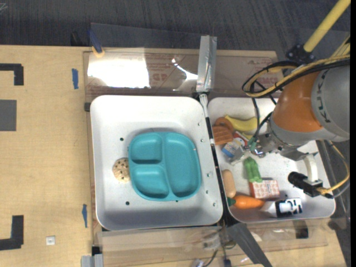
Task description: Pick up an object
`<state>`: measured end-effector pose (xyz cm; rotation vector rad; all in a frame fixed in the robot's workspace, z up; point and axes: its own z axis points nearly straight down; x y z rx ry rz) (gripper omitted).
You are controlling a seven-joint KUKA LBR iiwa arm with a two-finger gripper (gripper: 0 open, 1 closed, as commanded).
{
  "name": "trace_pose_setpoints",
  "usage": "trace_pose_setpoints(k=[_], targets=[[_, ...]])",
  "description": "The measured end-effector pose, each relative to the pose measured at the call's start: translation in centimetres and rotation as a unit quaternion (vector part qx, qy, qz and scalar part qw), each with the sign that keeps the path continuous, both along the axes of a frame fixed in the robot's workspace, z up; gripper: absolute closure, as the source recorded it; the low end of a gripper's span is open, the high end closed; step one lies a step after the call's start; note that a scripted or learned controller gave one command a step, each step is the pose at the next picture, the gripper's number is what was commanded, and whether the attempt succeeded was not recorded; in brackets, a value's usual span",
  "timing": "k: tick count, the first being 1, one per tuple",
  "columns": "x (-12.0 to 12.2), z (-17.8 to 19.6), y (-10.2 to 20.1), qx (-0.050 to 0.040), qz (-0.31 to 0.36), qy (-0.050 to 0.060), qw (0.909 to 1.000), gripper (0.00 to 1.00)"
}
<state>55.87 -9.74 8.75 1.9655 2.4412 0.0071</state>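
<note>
Two-finger gripper (257, 147) is hanging over the right white bin (325, 204), low above the clutter; its grasp cannot be told, the tips being lost against the objects. Just at its 6 o'clock a green block-shaped toy (253, 170) is lying. At 10 o'clock a ridged brown waffle-like piece (223, 130) is touching a smooth yellow banana (243, 123). Toward 7 o'clock: a tan sausage (228, 183), a glossy orange carrot (248, 202), a small red-and-white carton (265, 189). Left bin (105, 115) at 9 o'clock is bearing a teal three-compartment plastic tray (165, 164), a speckled cookie (121, 169) touching its left edge.
</note>
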Motion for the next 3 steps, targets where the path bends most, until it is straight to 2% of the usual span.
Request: trace_pose_setpoints(k=[1,2,3], targets=[[-4.4,0.0,-0.1,0.0000,0.051,0.001,0.9987,0.00],[-4.1,1.2,-0.1,-0.0006,0.051,-0.002,0.9987,1.00],[-7.8,9.8,4.8,0.0010,-0.024,0.002,0.9997,1.00]])
